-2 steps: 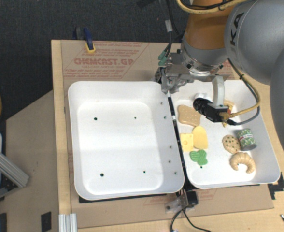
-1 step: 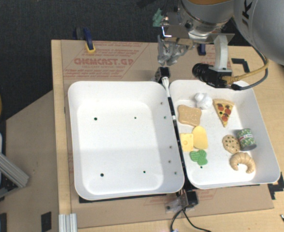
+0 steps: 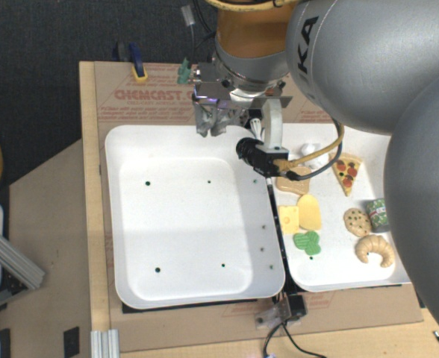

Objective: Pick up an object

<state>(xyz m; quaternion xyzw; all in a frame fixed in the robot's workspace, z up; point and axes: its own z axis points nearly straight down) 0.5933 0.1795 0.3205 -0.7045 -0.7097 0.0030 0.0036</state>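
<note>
My gripper [image 3: 238,136] hangs over the far right corner of the left bin [image 3: 130,200], close to the divide between the bins. Its jaws stand apart with nothing between them, so it is open. The right bin [image 3: 331,274] holds the toy foods: a pizza slice [image 3: 347,174], a cookie [image 3: 355,221], a croissant [image 3: 374,250], a small green can [image 3: 377,213], a yellow cheese wedge [image 3: 300,215], a green piece [image 3: 307,242] and a tan bread piece [image 3: 293,183]. The arm's large grey body covers the far right part of that bin.
A black cable loops from the wrist down over the tan bread piece. The bins rest on a brown board [image 3: 100,125] with a blue and yellow clamp [image 3: 137,64] at its far edge. A metal rail [image 3: 10,256] lies at the left.
</note>
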